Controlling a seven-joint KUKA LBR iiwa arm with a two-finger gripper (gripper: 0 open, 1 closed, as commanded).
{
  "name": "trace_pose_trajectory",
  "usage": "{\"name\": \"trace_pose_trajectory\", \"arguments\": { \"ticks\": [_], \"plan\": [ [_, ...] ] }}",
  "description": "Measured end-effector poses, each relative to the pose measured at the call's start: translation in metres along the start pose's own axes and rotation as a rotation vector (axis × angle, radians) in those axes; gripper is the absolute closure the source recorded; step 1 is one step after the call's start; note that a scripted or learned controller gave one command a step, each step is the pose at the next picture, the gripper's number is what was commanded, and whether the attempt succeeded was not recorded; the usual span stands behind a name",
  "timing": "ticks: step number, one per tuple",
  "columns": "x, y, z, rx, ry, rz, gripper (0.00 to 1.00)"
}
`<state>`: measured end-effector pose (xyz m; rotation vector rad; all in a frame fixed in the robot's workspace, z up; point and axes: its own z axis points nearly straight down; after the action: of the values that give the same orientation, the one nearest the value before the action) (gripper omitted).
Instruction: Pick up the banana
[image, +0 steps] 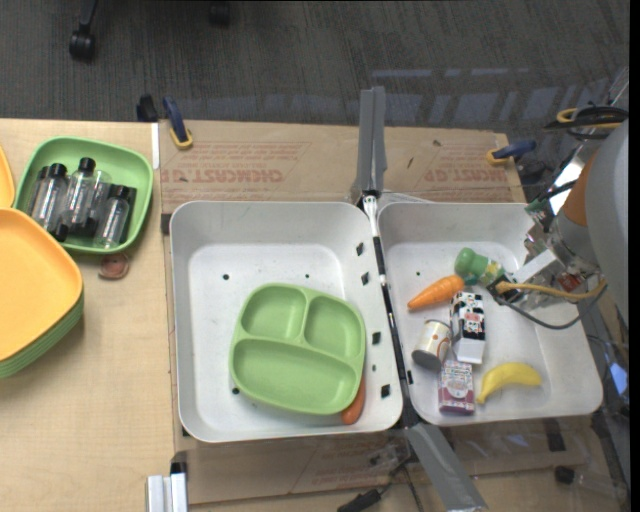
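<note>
Where the right bin's (570, 400) front corner lies, banana (511, 378) rests, jaws well apart up-right, their state untellable

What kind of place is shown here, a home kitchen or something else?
Most likely a robotics lab, not a kitchen: two white bins sit on cardboard on a bench, holding toy food such as a banana and a carrot, with office carpet and a chair caster behind.

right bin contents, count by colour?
Yellow: 1, banana
Orange: 1, carrot
Green: 1, green toy
Pink: 1, pink box
White or pale: 2, white carton, small can
Total: 6
</note>
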<state>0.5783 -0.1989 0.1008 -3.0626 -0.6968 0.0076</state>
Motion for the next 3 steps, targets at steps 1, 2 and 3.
{"name": "trace_pose_trajectory", "arguments": {
  "ticks": [1, 2, 3],
  "plan": [
    [-0.05, -0.005, 0.011, 0.002, -0.001, 0.077, 1.0],
    [-0.035, 0.006, 0.008, 0.008, -0.003, 0.242, 1.0],
    [-0.074, -0.012, 0.011, 0.007, 0.001, 0.191, 1.0]
  ]
}}
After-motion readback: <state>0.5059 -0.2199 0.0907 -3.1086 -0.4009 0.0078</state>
